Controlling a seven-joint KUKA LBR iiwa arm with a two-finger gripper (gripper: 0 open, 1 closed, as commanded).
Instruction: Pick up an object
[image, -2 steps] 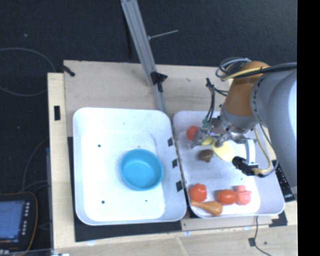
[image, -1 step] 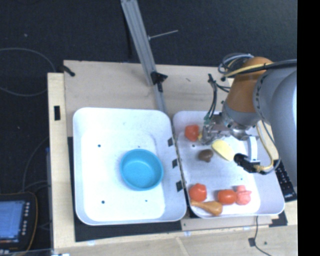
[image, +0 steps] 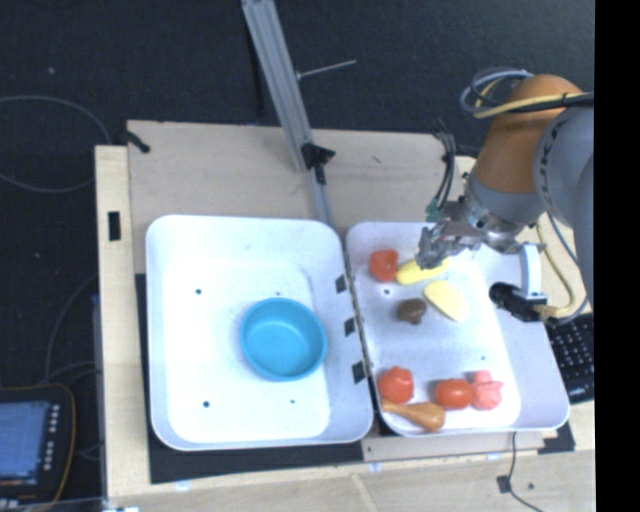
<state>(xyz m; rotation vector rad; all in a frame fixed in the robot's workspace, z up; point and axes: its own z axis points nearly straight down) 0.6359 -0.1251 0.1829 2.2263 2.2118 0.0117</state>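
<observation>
My gripper (image: 432, 254) is down at the back of the right bin (image: 520, 350), its tip right over one end of a small yellow piece (image: 412, 273). A red item (image: 382, 265) lies just left of that piece. Beside them are a pale yellow wedge (image: 446, 299) and a dark brown lump (image: 411, 312). Along the front of the same bin lie a red fruit (image: 396, 384), another red item (image: 453, 393), a pink item (image: 486, 391) and an orange-brown pear shape (image: 416, 413).
The left bin (image: 190, 260) holds a blue bowl (image: 283, 339) near its middle. A grey metal post (image: 285, 90) slants up from between the bins at the back. A keyboard (image: 572, 350) lies at the right bench edge.
</observation>
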